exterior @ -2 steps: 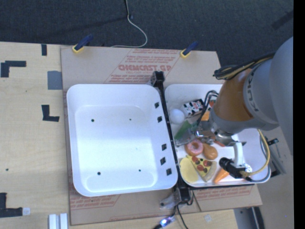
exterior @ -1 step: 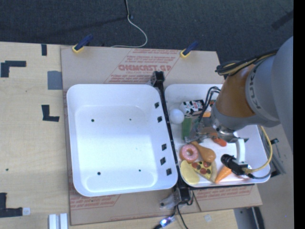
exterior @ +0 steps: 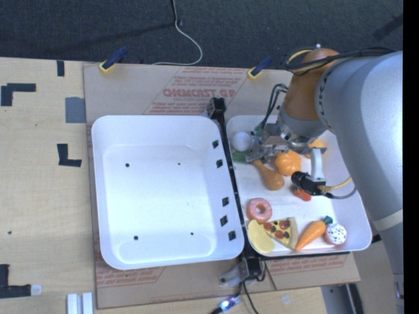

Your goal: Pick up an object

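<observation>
Camera view: two shallow white bins are seen side by side on the desk point(exterior: 46, 175), the left bin point(exterior: 105, 175) and the right bin point(exterior: 353, 208). The grey arm point(exterior: 366, 123), with its orange band point(exterior: 304, 90), is reached in from the right and is lowered over the far part of the right bin. The hand point(exterior: 262, 146) is seen just above a brown drumstick point(exterior: 268, 174), beside a pale ball point(exterior: 241, 140) and an orange fruit point(exterior: 288, 162). Whether the hand is apart or together cannot be told. Nearer the front edge, a pink doughnut point(exterior: 260, 209), a pizza slice point(exterior: 280, 230), a yellow piece point(exterior: 258, 237), a carrot point(exterior: 311, 234) and a cupcake point(exterior: 336, 233) are laid.
</observation>
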Motion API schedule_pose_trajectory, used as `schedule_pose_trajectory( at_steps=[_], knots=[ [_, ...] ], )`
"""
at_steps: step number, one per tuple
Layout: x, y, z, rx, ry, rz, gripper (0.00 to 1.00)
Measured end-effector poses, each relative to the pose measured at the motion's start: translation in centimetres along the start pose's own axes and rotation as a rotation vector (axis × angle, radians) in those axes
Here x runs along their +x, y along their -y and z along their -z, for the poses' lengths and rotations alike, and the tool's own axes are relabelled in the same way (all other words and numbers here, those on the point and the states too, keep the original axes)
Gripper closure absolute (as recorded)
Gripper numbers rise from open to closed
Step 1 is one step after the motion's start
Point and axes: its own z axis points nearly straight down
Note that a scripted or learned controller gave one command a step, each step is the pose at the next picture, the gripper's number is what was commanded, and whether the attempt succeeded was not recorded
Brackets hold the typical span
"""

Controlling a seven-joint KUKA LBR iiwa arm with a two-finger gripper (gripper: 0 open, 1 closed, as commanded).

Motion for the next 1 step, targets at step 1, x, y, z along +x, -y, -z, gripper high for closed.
schedule_pose_trajectory(
  at_steps=[1],
  knots=[
    [7.27,-3.23,10.85,-0.022,-0.001,0.005,1.00]
  ],
)
